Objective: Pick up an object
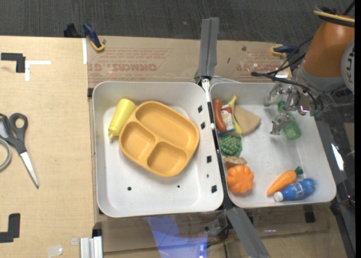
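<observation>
The gripper [280, 117] hangs over the right bin [321, 144]; whether its fingers are parted cannot be told. A green object [292, 132] lies at its four o'clock. Cardboard [146, 62] backs both bins; scissors [18, 144] rest on the wooden bench [45, 195].

The robot's arm [333, 45] comes in from the right side — it is grey, with a big orange band near the top corner. Below the band, the wrist bends down and to the left. At its end hangs the gripper [280, 117] — small, shiny metal parts pointing downward, with thin cables looping beside them.
</observation>
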Controlling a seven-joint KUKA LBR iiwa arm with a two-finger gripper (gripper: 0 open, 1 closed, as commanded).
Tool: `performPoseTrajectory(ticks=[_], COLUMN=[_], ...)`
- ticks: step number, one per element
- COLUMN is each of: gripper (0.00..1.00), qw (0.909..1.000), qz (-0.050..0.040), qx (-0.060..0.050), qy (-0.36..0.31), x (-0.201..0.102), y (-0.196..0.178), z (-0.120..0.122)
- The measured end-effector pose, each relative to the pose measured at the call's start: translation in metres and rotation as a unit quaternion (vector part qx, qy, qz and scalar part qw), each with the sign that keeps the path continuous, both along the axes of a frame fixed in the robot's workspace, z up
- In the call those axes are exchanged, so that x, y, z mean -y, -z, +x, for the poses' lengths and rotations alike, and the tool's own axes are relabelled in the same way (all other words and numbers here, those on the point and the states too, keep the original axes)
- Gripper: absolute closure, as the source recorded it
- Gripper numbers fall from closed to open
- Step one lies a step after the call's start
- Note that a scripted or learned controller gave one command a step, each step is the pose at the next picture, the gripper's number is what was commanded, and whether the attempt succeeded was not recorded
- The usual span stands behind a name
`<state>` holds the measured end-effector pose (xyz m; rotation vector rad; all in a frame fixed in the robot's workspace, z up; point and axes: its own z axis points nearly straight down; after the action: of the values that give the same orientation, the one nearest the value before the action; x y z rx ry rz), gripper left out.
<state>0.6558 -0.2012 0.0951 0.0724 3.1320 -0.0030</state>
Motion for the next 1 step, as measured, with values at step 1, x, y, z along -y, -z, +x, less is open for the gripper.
performPoseTrajectory(ticks=[1], gripper=[1.00], qw=[1.0000], qz=[-0.0009], qx=[0.004], qy=[-0.002], x=[-0.0012], y=[-0.0116], z=[0.0022])
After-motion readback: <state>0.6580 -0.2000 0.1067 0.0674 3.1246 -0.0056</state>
